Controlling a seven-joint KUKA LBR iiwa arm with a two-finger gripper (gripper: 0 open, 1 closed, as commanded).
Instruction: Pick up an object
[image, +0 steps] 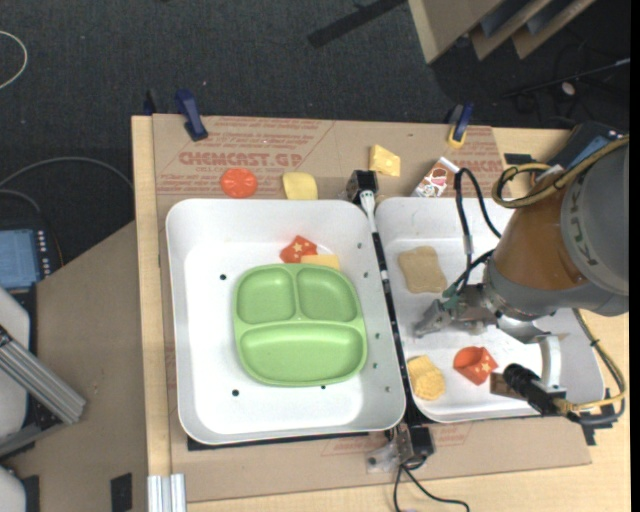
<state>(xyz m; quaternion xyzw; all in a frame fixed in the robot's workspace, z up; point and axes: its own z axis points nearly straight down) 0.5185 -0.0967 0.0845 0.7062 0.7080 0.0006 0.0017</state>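
Low over the right bin (590, 385), the hand (437, 318) is hanging with its grey fingers (428, 322) pointing toward that bin's left wall; they are showing a small gap at the tips with nothing between them. Behind it, the grey arm (560, 250) with its orange band is reaching in over the right edge of the surface (160, 300).

Just beyond the fingertips, toward the bin's far side, a tan bread-like slice (422, 268) is lying flat. Nearer the bin's front edge, a red block (474, 364) is sitting just beside the wrist, and a yellow round piece (426, 378) is resting in the front left corner.

Across the divider, the left bin (195, 300) is carrying a green divided tray (299, 324) near its middle, with a red piece (298, 250) and a yellow piece (321, 262) touching the tray's far rim.

Along the surface's far edge, an orange disc (238, 182), a pale yellow block (299, 186), a yellow wedge (384, 160) and a red-and-white packet (434, 180) are lying outside the bins.
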